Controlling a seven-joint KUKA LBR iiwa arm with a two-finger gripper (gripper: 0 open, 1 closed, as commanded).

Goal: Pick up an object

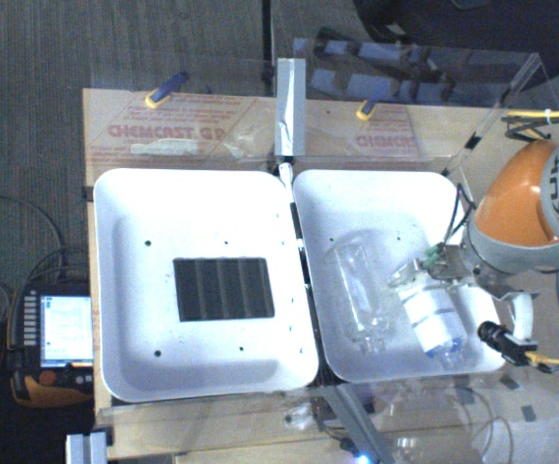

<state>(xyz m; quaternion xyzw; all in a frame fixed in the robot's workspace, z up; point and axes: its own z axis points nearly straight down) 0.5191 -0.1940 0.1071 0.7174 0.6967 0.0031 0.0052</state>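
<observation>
Gripper point(432, 271) low in right bin point(376, 187), over clear plastic bottles point(362, 293) (blue-capped one point(432, 322) nearest). Jaw state: cannot tell. Best to centre across one bottle's width, descend square, close gently against slip.

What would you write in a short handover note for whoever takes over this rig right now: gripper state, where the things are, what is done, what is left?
Gripper: low over the right bin, at the top of the bottle with the white label; whether it is open or shut cannot be told.
Things: the bottle with the white label lies in the right bin's near right part; a clear plastic bottle lies beside it, towards the middle. The left bin holds a dark ribbed panel.
Done: the arm is at the bottle.
Left: confirm a grasp, then lift.
</observation>
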